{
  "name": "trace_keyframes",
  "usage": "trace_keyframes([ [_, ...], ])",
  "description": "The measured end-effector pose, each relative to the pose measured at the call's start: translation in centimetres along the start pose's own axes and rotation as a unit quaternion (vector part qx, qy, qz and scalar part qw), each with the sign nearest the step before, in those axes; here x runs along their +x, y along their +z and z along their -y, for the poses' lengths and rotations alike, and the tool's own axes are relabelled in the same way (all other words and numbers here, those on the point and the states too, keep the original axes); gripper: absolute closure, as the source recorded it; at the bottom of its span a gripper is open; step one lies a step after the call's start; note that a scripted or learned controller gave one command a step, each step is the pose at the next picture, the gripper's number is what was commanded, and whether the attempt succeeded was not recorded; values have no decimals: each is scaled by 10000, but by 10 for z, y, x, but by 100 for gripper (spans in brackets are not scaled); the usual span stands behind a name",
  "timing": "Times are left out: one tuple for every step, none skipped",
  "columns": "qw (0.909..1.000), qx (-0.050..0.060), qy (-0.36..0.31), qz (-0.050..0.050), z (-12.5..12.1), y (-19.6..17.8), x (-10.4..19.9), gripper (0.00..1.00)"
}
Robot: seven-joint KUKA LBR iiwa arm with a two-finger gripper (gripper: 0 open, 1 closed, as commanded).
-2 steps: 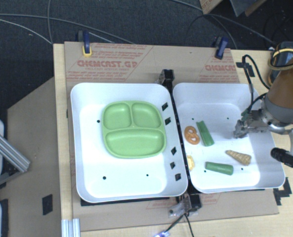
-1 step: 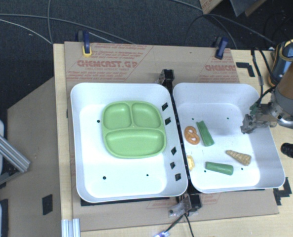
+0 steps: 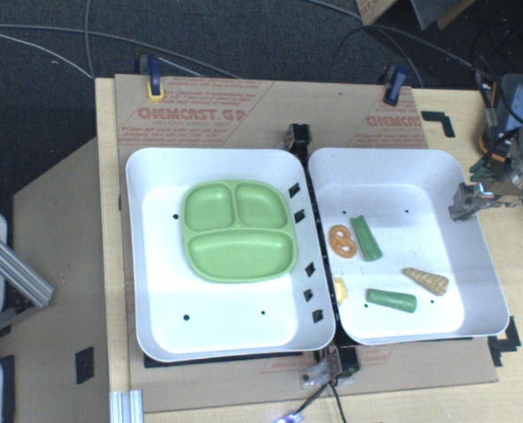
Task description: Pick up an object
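The right bin [image 3: 420,170] holds several small items. An orange pretzel [image 3: 342,241] lies beside a flat green stick [image 3: 365,238] near the bin's left side. A tan cone [image 3: 426,279] and a green cylinder [image 3: 391,300] lie toward the front. A small yellow piece [image 3: 339,290] rests against the left wall. My gripper [image 3: 467,203] hovers over the bin's right rim, well to the right of all these items, and I see nothing in it.
The left bin [image 3: 156,263] holds a green divided plate [image 3: 239,231]. Black clips [image 3: 298,203] line the seam between the bins. Blue clamps [image 3: 155,76] pin the cardboard base at the back. The arm's body [image 3: 508,122] stands at the far right.
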State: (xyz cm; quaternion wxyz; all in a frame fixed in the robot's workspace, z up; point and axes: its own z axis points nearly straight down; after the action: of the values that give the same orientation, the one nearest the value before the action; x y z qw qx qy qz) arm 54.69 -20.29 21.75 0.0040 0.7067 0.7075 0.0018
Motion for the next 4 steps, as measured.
trace_keyframes([
  [10000,21,-1,-9,-1,-20,0,100],
  [10000,40,-24,-28,-11,-20,49,100],
  [10000,54,-31,-34,-10,-14,113,100],
  [10000,33,-31,-30,-15,-21,170,100],
])
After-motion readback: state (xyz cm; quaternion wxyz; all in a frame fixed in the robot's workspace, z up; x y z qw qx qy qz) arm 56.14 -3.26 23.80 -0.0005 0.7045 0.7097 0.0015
